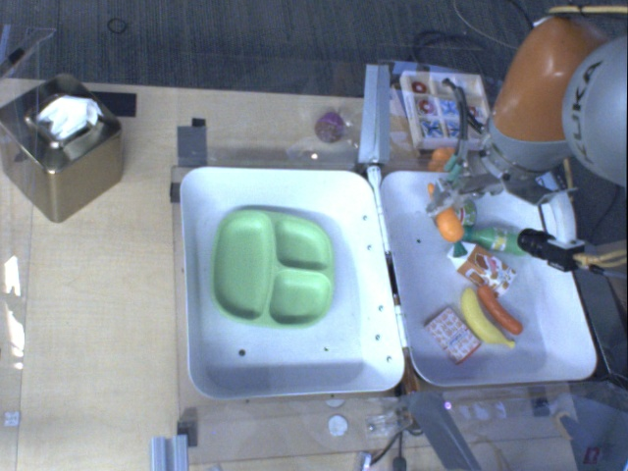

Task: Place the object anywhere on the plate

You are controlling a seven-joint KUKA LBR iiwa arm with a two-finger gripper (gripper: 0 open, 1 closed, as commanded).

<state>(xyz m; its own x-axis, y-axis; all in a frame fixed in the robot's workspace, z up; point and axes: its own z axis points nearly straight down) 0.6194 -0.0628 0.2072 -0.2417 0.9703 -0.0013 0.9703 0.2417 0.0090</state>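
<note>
One green plate (273,266) | one banana (483,320) | one orange (449,226)

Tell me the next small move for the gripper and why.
Probably lower onto the orange and close on it. The gripper hangs over the right bin, just above that fruit, and nothing shows between its fingers. The green plate in the left bin bears no object yet, so a grasp has to come before any carry across.
</note>
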